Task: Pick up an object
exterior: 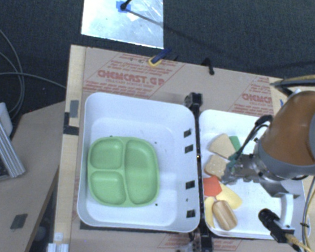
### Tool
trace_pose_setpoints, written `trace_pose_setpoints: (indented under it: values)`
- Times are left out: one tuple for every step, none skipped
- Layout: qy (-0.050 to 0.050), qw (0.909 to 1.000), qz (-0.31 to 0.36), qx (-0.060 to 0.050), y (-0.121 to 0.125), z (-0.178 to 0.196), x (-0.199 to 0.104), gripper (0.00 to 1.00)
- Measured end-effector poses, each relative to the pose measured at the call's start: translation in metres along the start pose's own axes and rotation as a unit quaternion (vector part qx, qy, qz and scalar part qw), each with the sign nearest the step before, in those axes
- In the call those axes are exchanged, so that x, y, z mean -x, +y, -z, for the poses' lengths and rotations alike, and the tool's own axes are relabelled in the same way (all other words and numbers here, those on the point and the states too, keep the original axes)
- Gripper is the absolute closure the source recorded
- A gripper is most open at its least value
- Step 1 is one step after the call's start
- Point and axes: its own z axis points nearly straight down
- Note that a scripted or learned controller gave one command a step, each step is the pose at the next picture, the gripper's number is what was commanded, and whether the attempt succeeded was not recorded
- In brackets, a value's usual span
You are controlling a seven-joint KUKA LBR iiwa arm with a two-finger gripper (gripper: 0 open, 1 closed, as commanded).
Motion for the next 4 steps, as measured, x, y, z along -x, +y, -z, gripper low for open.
trace_pose_setpoints:
  values:
    - [0.0,1.0,0.001,-0.001,-0.001,0.01,-0.01,1.0]
    - [0.001,1.0,0.001,-0.001,-0.001,0.027,-0.056,1.0]
    - [0.001,1.0,0.001,0.005,0.001,0.148,-0.057,1.0]
    - [0.0,1.0,-0.002,-0.005,0.013,0.078,-0.06,1.0]
